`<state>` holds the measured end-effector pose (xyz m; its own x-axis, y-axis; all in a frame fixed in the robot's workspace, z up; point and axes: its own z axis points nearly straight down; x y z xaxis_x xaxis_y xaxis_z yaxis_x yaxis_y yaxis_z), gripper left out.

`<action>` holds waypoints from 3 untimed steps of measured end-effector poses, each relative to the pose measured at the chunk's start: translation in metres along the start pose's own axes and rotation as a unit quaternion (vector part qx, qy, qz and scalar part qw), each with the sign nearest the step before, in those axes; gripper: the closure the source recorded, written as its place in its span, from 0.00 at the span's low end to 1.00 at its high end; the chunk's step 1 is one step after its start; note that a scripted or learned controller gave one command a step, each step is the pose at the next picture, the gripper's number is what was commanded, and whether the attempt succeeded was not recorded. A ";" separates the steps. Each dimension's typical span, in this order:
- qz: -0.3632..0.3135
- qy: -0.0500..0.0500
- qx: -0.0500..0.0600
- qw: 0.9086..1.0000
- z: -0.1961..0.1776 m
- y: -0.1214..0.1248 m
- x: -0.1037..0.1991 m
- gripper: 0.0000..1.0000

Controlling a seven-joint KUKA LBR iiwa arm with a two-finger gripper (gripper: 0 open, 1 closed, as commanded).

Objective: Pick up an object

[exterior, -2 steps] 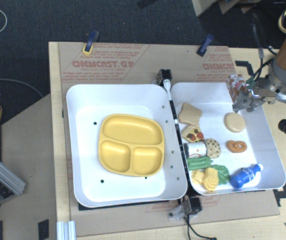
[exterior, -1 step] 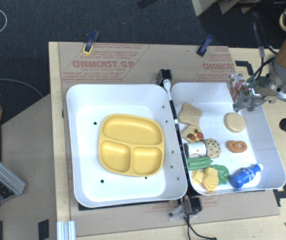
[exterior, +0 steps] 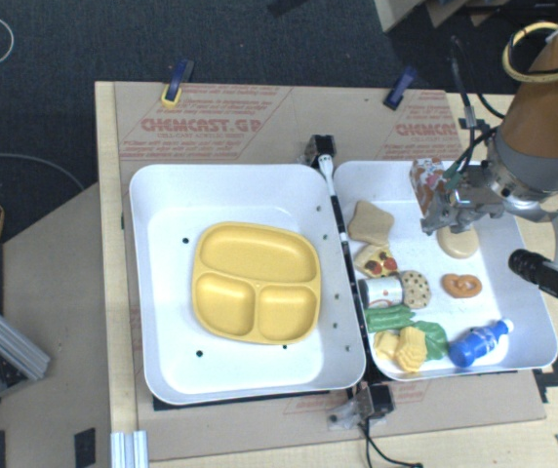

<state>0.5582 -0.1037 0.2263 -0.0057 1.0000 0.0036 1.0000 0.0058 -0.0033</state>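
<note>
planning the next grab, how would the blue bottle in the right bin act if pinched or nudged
The blue bottle lies on its side near the right bin front edge, so a nudge would probably roll it. It looks like small smooth plastic, likely light and a bit slippery. Its round body may squirt out of the gripper.

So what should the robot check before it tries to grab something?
1. Pincer is over the right bin, where the food toys lie: ok.
2. A target lies close: the pale round piece is just below the pincer: ok.
3. Pincer holds nothing yet: cannot tell.
4. Target has room around it: the pretzel lies apart from it: ok.
5. Yellow tray in the left bin lies flat, with nothing in it: ok.
</note>
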 end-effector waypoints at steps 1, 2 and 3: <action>0.000 0.000 0.000 1.000 -0.009 -0.023 0.049 1.00; 0.001 0.000 0.001 1.000 0.005 -0.037 0.091 1.00; 0.001 -0.001 0.000 1.000 0.010 -0.041 0.119 1.00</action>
<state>0.5161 0.0154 0.2172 -0.0038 1.0000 0.0022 1.0000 0.0038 -0.0043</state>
